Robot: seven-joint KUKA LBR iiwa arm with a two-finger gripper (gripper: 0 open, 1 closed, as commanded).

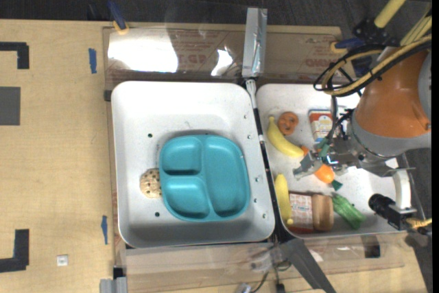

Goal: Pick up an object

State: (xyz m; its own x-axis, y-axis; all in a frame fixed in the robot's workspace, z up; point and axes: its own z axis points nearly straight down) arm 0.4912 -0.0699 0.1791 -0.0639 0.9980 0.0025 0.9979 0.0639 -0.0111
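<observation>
while the gripper (314,162) hangs low in the right bin (302,94) beside a banana (282,139), i cannot tell its jaws' state

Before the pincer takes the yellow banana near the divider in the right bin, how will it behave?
The banana looks like smooth moulded plastic, so probably stiff, light and a little slippery. Its curved, rounded body may rock or turn if pushed. It lies close to the orange round toy, which could get nudged.

No words or numbers are showing clearly enough to read. The small carton (320,125) and the wrapped packet (310,208) in the right bin (374,226) are carrying printed labels, but the print is staying too blurred.
</observation>
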